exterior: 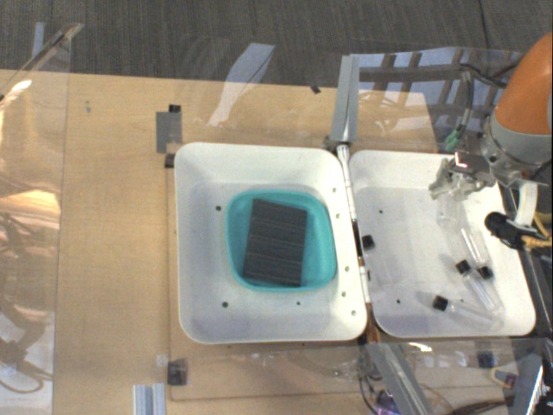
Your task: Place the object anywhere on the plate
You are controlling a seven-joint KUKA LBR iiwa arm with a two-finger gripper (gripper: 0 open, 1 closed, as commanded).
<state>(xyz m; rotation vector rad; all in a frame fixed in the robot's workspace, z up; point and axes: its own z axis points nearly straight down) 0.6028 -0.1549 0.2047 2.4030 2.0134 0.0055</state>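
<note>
A dark grey ribbed rectangular block lies flat in the middle of the teal plate, which sits in the left white bin. My gripper hangs low over the right white bin, toward its right side, well apart from the block and the plate. Its lower parts are clear plastic with small black pieces and are hard to make out. Above it, the grey wrist with the orange band comes in from the upper right.
The two bins meet at a ridge with small black clips on it. A grey metal post stands behind that ridge. Cables and metal framing crowd the upper right, and the tan bench spreads out to the left.
</note>
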